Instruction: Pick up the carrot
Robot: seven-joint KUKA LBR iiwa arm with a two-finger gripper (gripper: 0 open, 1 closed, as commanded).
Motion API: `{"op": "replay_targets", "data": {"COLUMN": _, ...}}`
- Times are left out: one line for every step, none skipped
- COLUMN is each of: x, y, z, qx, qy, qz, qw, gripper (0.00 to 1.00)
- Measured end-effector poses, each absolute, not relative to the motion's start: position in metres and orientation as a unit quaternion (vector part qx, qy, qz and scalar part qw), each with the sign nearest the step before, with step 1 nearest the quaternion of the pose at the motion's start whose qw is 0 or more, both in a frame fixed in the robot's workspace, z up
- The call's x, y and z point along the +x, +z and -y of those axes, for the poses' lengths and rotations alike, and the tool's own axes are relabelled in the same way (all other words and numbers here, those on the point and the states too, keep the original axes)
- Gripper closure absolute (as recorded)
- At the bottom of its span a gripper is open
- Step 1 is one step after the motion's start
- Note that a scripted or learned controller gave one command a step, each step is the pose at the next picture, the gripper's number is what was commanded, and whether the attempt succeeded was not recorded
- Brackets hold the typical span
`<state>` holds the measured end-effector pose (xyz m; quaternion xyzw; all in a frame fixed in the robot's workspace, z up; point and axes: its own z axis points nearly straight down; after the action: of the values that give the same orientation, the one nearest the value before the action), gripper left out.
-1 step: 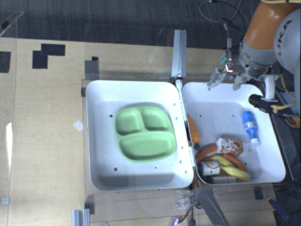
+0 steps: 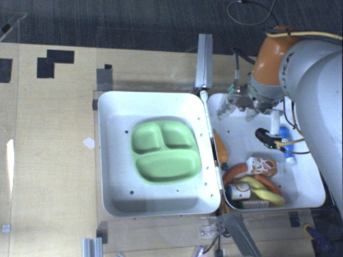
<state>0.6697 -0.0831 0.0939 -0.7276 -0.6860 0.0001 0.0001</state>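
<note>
In the near corner of the right bin (image 2: pixel 308 197), a jumble of toy food lies together: a banana (image 2: pixel 263 193), a red sausage-like piece (image 2: pixel 236 172) and a small printed packet (image 2: pixel 261 166). Just beyond that pile, the carrot (image 2: pixel 220 149) rests on the bin floor against the left wall, beside the divider between the two bins, with nothing touching it. In the left bin (image 2: pixel 115 159) sits a green divided plate (image 2: pixel 163 150). Farther back, the gripper (image 2: pixel 237 104) hangs over the far end of the right bin, well apart from the carrot; its fingers appear spread and nothing shows between them. By this evidence the pick has not begun: the arm has yet to reach the carrot, close on it and lift.
</note>
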Motion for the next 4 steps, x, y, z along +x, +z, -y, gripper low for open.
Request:
{"op": "replay_targets", "data": {"x": 0.660, "y": 0.092, "z": 0.107, "qx": -0.822, "qy": 0.0005, "qz": 0.570, "qw": 0.001, "gripper": 0.00}}
{"op": "replay_targets", "data": {"x": 0.661, "y": 0.099, "z": 0.106, "qx": -0.820, "qy": 0.0016, "qz": 0.573, "qw": 0.001, "gripper": 1.00}}
{"op": "replay_targets", "data": {"x": 0.670, "y": 0.187, "z": 0.077, "qx": -0.855, "qy": -0.0023, "qz": 0.518, "qw": -0.002, "gripper": 1.00}}
{"op": "replay_targets", "data": {"x": 0.666, "y": 0.088, "z": 0.089, "qx": -0.763, "qy": -0.0033, "qz": 0.646, "qw": -0.003, "gripper": 1.00}}
